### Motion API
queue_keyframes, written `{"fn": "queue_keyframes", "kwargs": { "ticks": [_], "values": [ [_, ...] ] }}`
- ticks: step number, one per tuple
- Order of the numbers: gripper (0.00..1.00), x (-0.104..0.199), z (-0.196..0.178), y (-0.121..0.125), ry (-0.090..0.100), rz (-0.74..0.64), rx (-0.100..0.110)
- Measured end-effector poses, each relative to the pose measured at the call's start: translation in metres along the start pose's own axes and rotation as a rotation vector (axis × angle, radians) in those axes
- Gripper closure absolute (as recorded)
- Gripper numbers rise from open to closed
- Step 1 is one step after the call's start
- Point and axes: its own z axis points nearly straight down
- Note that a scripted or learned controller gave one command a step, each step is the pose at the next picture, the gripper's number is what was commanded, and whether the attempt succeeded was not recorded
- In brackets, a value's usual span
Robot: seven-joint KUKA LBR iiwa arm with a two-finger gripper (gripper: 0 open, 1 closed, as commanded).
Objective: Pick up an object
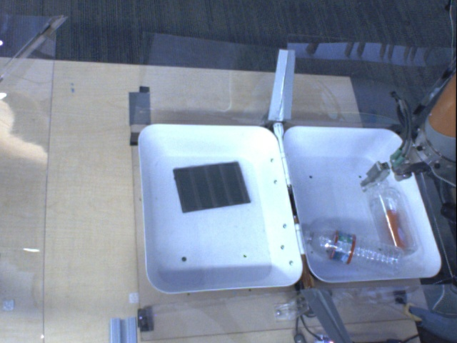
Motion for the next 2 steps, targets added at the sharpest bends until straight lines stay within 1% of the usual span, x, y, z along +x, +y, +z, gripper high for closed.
{"fn": "queue_keyframes", "kwargs": {
  "ticks": [1,2],
  "values": [
    [0.0,-0.016,0.005,-0.017,0.001,-0.188,0.001],
    [0.0,-0.02,0.105,0.004,-0.003,-0.269,-0.005]
  ]
}}
